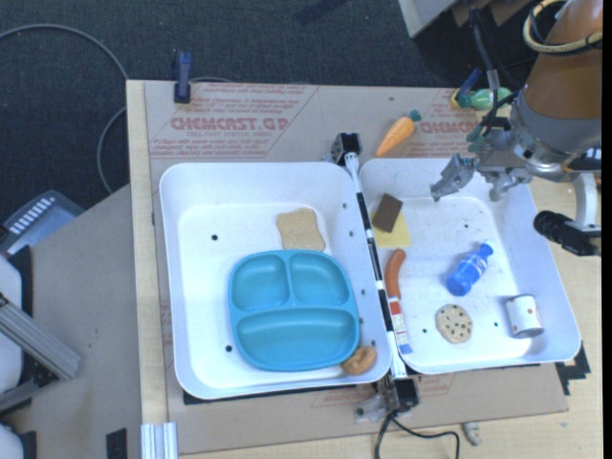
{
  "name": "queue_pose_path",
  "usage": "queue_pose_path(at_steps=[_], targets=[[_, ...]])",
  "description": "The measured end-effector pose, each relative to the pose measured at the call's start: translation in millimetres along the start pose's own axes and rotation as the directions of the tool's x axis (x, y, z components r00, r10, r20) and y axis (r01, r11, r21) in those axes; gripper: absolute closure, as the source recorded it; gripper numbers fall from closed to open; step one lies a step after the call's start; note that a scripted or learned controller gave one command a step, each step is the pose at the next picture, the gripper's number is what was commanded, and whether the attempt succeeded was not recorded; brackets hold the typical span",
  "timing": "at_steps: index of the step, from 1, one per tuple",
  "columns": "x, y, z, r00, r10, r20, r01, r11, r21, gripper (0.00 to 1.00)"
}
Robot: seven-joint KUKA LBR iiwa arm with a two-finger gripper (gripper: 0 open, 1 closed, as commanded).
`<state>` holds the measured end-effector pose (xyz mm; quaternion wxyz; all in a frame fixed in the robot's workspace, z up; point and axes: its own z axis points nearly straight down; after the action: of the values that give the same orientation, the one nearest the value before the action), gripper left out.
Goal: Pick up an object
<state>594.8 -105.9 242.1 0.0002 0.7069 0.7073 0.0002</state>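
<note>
Both bins are seen as white, and in the left one a light blue divided plate and a tan slice of bread are found. In the right bin, a blue bottle, a beige cookie dotted with dark chips, a red-orange sausage and a brown block on a yellow square are shown. An orange carrot with a green top is seen on the brown cardboard printed with red letters.

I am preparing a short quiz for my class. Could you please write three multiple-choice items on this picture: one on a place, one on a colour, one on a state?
1. Where does the toy carrot lie?
A. in the left bin
B. on the bench outside the bins
C. on the plate

2. Which colour is the divided plate?
A. blue
B. red
C. white

3. How does the blue bottle stand in the right bin?
A. upright
B. lying on its side
C. between the fingers of the gripper

Answers: 1 B, it rests behind the bins' rims. 2 A, its surface is blue. 3 B, it lies flat, apart from the gripper.
</note>
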Motion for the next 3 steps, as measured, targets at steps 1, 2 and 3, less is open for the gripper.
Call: queue_pose_path(at_steps=[1, 2, 3], targets=[[-44.8, -28.3, 135.8, 1.000, 0.001, 0.000, -0.001, 1.000, 0.001, 0.00], [-27.7, -44.5, 157.9, 1.000, 0.001, -0.001, -0.001, 1.000, 0.003, 0.00], [-27.7, -43.9, 147.8, 1.000, 0.002, 0.000, -0.002, 1.000, 0.000, 1.00]])
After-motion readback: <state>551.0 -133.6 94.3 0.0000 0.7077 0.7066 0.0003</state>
